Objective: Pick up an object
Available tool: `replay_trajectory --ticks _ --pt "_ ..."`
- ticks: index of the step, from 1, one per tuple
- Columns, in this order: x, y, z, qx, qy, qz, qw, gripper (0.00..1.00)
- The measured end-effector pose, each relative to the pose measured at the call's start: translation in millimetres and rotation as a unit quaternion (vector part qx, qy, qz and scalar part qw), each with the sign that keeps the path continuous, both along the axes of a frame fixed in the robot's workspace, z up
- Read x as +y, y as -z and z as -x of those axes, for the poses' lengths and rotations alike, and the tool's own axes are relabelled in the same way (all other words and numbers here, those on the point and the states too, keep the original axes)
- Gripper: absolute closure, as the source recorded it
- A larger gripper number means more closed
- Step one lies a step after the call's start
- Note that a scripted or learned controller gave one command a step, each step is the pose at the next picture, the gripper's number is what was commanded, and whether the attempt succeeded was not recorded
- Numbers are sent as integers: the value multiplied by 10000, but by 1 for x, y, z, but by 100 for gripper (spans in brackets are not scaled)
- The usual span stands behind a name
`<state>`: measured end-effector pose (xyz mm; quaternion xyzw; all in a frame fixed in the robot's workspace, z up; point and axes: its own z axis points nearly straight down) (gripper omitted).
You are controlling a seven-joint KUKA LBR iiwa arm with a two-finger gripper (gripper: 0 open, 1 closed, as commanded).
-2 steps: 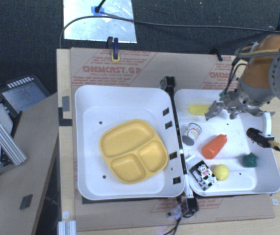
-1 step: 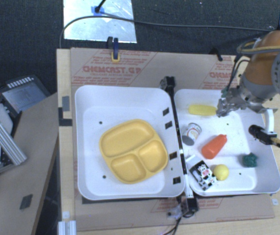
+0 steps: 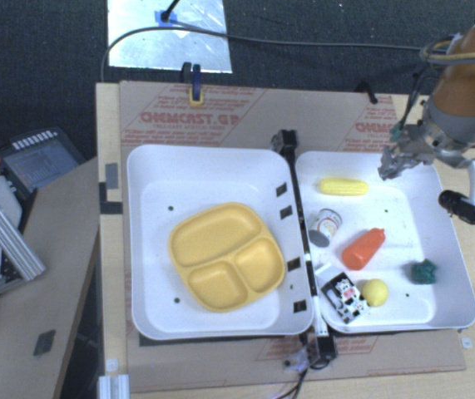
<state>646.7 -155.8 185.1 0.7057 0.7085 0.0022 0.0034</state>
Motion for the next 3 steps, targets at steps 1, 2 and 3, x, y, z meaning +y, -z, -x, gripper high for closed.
replay_trajectory --ticks 1,2,3 --pt "0 -19 -1 17 1 -5 10000 100" --pt "52 -14 5 34 -21 -14 10000 100" --pt "108 -29 22 34 -29 -21 10000 100"
